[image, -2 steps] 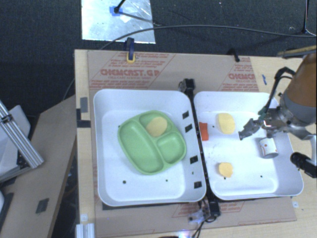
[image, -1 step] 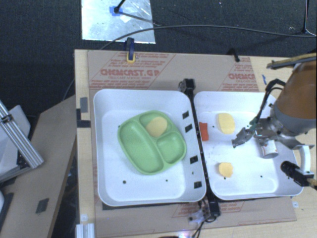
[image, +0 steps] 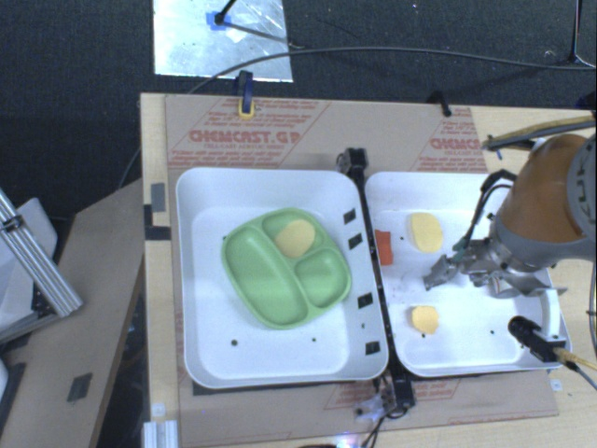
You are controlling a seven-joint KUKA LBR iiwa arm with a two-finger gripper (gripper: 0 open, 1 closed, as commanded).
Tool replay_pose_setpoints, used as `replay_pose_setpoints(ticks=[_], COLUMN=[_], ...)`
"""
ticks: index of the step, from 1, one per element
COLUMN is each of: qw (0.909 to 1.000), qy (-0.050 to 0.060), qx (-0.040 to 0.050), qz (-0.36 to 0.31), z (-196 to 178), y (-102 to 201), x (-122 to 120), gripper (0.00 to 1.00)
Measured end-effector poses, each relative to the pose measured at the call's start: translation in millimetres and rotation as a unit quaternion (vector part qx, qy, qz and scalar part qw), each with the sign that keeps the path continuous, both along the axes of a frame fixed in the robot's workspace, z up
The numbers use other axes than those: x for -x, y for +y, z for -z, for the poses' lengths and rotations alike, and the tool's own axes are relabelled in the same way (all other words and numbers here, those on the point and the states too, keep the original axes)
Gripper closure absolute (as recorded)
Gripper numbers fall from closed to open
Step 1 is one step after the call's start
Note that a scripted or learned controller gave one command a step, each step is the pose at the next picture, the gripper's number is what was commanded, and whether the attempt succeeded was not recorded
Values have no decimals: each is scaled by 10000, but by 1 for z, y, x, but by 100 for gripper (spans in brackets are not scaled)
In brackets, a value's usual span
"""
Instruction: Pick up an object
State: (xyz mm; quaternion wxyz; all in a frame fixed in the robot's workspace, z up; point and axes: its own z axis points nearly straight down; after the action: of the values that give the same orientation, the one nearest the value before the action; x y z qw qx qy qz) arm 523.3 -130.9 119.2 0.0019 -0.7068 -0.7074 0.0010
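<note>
The gripper (image: 438,275) hangs over the right bin (image: 532,357), near its middle, and it points toward the left. Its tips are too small and blurry to say if they are open or closed, and nothing shows between them. The grey arm (image: 546,208) with its orange band comes in from the right side. Two yellow pieces lie in this bin. The bigger yellow piece (image: 426,231) sits up and to the left of the gripper, near it but not touching. The smaller yellow piece (image: 425,319) sits just below the gripper, also apart from it. A little orange block (image: 383,247) lies by the bin's left wall. In the left bin (image: 205,343) sits a green plate with three parts (image: 280,273). Another yellow piece (image: 296,238) rests in the plate's top part.
</note>
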Motion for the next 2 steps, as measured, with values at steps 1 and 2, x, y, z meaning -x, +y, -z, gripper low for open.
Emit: replay_pose_setpoints(ticks=[1,2], qw=[10000,10000], qy=[-34,-56], qx=[13,14], qz=[0,-17], z=[-14,-71], y=[-1,3], x=[-2,5], gripper=[100,100])
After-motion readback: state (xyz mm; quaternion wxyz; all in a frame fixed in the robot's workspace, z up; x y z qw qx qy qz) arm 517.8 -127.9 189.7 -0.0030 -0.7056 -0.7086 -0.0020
